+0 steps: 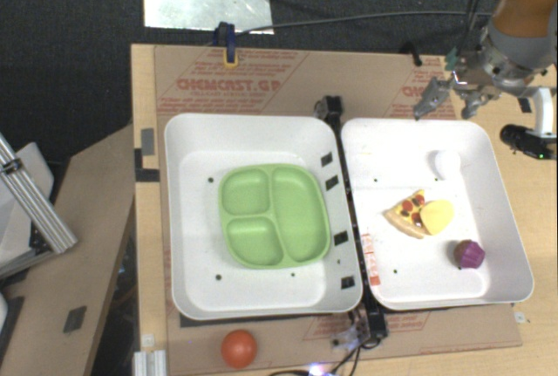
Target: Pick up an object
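The right white bin (501,191) holds a toy pizza slice (406,215) with a yellow piece (437,215) resting against it, a small purple object (469,254) near the front right, and a pale white object (446,162) toward the back. My gripper (450,99) hangs open above the back edge of this bin, its two grey fingers spread apart with nothing between them. It is well clear of every object, behind and above the white one.
The left white bin (187,191) carries a green divided tray (273,215). An orange ball (238,347) lies on the bench in front of the left bin. A black clip (330,107) sits where the bins meet at the back.
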